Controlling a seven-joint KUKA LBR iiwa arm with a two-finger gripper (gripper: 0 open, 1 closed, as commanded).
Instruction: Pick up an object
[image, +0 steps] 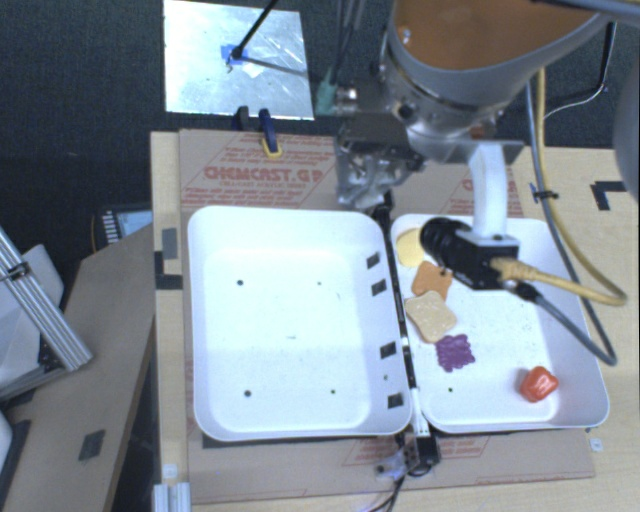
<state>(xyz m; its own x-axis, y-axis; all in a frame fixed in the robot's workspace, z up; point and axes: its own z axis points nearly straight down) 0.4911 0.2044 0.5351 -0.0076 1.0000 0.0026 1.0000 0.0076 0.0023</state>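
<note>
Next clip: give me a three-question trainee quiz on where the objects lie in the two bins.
1. True or false: the purple piece lies in the left bin.
2. Which object sits nearest the right bin's front right corner? A) red piece B) tan slice C) yellow disc
3. Fill in: the orange piece lies between the yellow disc and the ____ slice.

Key: 1 false, it lies in the right bin. 2 A. 3 tan.

Arm (470, 60) above right bin (575, 400); toy food (432, 318) inside.
</note>
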